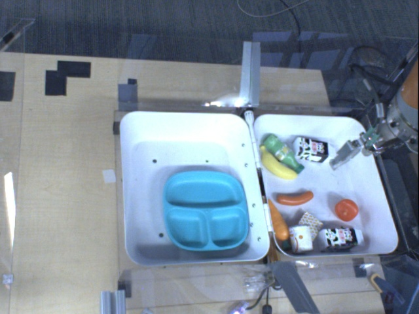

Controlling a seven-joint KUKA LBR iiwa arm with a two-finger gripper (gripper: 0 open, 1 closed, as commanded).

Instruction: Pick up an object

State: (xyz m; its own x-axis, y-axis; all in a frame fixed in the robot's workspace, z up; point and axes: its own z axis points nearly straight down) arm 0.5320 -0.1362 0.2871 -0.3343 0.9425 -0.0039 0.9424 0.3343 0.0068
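Gripper (345, 154) sits over the upper right part of the right bin (366, 126), arm coming in from the right edge. Can't tell from this angle how the claw stands; nothing visibly in it.

Right bin contents: black-and-white carton (309, 149) upper middle, just left of the gripper with a small gap. Green bottle (283, 151) lying across the banana (277, 165) near the left wall, touching. Sausage (293, 198) mid-bin, clear white floor around it. Tomato (346, 209) to its right, apart from everything, near the right wall. Carrot (278, 221) runs along the left wall. White cup (301, 238) and a second black-and-white carton (338, 237) crowd the bottom edge, cup next to the carrot tip.

Most open floor: the centre-right strip between the gripper and the tomato.

Left bin (131, 175) has a blue divided tray (205, 209) toward the bottom, upper half bare white.
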